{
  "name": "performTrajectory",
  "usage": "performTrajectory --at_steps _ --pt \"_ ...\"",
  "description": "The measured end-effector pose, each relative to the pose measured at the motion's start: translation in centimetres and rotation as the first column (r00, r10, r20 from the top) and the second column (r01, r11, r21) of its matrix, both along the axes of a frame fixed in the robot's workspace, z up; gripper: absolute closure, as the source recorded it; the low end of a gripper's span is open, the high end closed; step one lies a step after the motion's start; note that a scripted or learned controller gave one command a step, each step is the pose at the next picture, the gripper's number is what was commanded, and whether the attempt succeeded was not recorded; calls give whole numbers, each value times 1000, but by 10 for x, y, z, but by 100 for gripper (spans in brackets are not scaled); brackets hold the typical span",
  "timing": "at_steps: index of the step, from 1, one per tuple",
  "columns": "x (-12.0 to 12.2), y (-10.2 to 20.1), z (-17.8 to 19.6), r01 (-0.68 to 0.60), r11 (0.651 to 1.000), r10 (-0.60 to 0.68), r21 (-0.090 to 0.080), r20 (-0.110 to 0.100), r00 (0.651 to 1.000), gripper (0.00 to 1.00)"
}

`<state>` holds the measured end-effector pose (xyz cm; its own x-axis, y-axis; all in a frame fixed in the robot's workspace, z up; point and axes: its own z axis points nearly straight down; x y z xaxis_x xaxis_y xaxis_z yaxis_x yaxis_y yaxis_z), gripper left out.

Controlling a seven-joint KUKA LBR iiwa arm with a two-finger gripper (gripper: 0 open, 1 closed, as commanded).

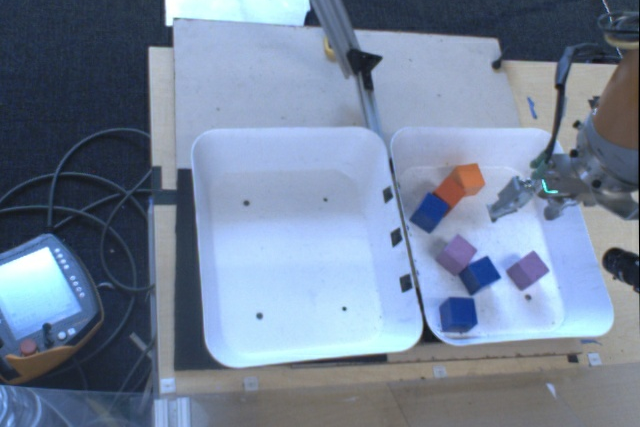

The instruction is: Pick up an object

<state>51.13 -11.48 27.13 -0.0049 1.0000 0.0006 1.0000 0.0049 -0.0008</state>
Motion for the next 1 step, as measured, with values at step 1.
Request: performTrajectory --at_steps 1 --pt "1 0 1 2 1000 -2 -1 3 1000 0"
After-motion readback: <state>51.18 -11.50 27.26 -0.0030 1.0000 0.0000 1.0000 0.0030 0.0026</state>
